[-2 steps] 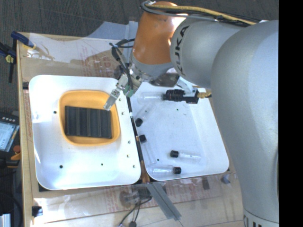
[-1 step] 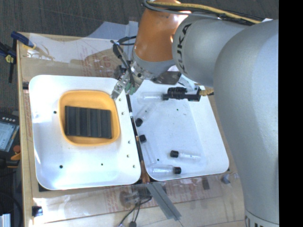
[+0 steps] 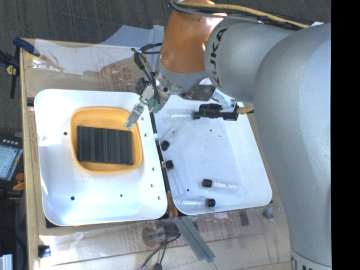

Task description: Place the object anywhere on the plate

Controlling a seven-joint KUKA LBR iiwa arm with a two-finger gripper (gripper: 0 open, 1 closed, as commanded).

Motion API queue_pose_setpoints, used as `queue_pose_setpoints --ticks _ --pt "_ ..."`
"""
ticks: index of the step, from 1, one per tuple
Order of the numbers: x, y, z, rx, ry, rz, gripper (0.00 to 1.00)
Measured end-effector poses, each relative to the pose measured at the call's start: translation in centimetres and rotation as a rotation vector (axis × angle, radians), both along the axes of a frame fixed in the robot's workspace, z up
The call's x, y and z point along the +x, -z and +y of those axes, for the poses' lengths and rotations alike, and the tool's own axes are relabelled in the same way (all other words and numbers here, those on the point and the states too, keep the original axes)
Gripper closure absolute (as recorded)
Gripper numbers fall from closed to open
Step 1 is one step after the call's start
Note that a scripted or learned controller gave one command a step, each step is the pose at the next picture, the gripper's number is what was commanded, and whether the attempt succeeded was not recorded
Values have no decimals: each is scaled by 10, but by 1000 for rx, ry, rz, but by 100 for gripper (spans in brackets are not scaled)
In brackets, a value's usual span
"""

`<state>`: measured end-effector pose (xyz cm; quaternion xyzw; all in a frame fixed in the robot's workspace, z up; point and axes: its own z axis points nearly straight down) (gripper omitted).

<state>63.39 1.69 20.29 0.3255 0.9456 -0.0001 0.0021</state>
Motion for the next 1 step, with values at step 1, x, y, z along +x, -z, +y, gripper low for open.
queue_pose_setpoints --ticks 1 --pt "-9 -13 46 0 -331 0 0"
